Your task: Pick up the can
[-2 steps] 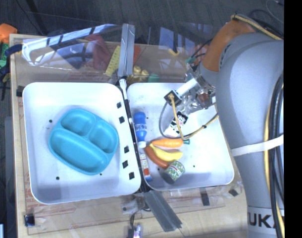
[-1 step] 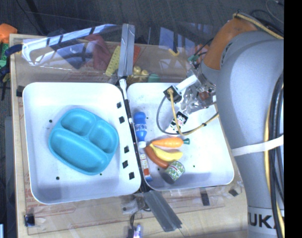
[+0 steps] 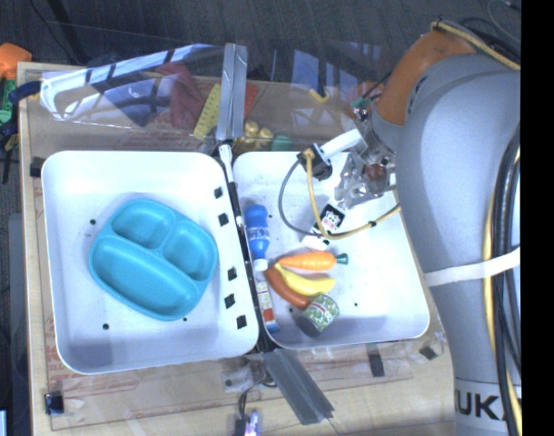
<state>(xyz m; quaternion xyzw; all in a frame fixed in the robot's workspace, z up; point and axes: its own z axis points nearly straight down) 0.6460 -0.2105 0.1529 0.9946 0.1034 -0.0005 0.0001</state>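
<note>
The can (image 3: 321, 313), small with a green and red label, lies tilted near the front wall of the right bin (image 3: 386, 280). It touches the lower end of the banana (image 3: 306, 283). My gripper (image 3: 351, 187) hangs over the back part of the right bin, well behind the can and a little to its right. Nothing shows between the gripper and the can except bare bin floor and a looping cable (image 3: 291, 193).
An orange carrot (image 3: 306, 262) lies across the banana just behind the can. A blue and white bottle (image 3: 256, 231) rests along the right bin's left wall. The left bin (image 3: 68, 325) holds a blue divided tray (image 3: 154, 258). The grey arm (image 3: 468, 198) covers the bin's right side.
</note>
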